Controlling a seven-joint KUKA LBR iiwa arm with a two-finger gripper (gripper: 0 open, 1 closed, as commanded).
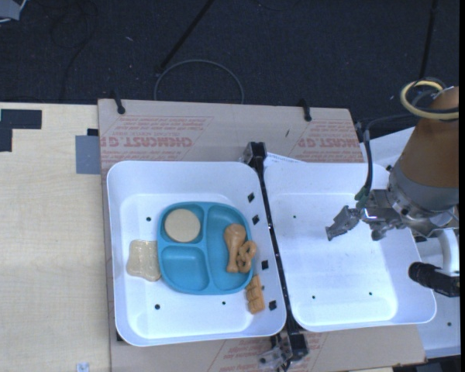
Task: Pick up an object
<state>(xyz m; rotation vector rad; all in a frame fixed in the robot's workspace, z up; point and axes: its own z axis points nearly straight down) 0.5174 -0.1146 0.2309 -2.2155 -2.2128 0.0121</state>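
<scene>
In the left bin [132, 316], a pale bread slice [143, 260] touched the blue tray [198, 273], which held a round cookie [181, 225] and a pretzel [239, 248]. Over the right bin [418, 312], the gripper [342, 225] grasped nothing; whether it was released or clenched could not be told.

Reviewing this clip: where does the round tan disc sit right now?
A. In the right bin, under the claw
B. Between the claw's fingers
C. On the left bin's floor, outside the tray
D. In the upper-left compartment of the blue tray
D. The round tan disc lies in the upper-left compartment of the blue tray, which rests in the left bin, while the claw hangs over the right bin.
</scene>
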